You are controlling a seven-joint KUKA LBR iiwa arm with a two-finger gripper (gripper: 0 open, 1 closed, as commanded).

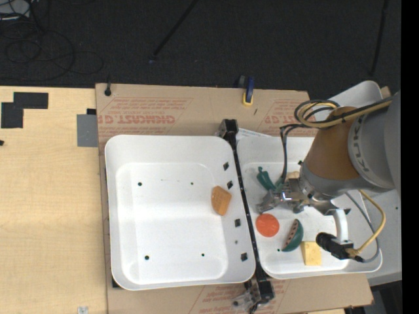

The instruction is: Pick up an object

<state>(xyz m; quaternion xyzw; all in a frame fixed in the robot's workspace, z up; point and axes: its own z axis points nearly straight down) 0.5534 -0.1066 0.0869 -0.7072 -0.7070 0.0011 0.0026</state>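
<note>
The gripper (270,200) hangs low in the right bin (275,154), near its left wall; whether it is wide or narrow cannot be told. Just above it lies a teal piece (265,177), long axis slanting from upper left to lower right. Below it sits a red disc (267,225), and right of that a green wedge (292,235) standing nearly upright, then a yellow block (312,254) by the front rim. The left bin (163,241) holds an orange chunk (221,200) close to the divider, with open floor left of it.
</note>
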